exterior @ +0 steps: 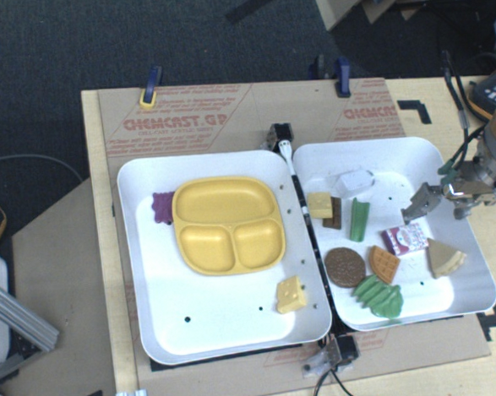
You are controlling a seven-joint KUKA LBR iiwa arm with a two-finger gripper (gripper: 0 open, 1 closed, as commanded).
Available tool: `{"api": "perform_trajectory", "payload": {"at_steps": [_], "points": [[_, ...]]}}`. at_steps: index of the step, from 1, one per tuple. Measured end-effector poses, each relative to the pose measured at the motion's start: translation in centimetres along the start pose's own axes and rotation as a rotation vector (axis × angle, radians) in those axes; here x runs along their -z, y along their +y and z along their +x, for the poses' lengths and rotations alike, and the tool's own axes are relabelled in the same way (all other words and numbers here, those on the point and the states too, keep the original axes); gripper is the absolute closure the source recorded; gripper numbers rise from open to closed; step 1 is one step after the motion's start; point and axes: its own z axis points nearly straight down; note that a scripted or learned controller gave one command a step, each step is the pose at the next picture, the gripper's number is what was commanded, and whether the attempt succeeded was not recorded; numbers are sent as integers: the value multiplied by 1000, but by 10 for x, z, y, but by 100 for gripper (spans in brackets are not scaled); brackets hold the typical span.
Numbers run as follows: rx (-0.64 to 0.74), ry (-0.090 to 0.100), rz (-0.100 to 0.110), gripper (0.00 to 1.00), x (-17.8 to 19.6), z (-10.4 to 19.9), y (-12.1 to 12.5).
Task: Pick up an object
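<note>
Step in hand: I judge this is the approach, nothing is lifted yet. My gripper (439,198) hangs at the right side of the frame, over the right bin (470,292).
Pincer state: I see two grey fingers spread apart, one to the left and one to the right, with nothing between them.
Task's thing: the nearest candidate is the small packet with purple print (406,239), lying just below and left of the gripper. A pale wedge (445,259) lies just beside it, lower right.
Other items in right bin: brown round cookie (346,266), green leafy piece (379,297), green stick (360,219), orange cracker (384,265).
Left bin: a yellow divided plate (228,222), a purple piece (161,206) at its left edge, a cheese block (291,295) near the lower right.
Next move: I think the arm must go down and slightly left, then close on the packet, keeping away from the wedge.
Writing: the board (225,110) under the bins reads "CHEMCAST GP" in red, repeated. The packet's print is too small for me to read.
</note>
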Motion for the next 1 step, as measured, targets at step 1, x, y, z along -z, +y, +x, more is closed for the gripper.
{"api": "perform_trajectory", "payload": {"at_steps": [1], "points": [[3,-2,-12,0,6,0,2]]}}
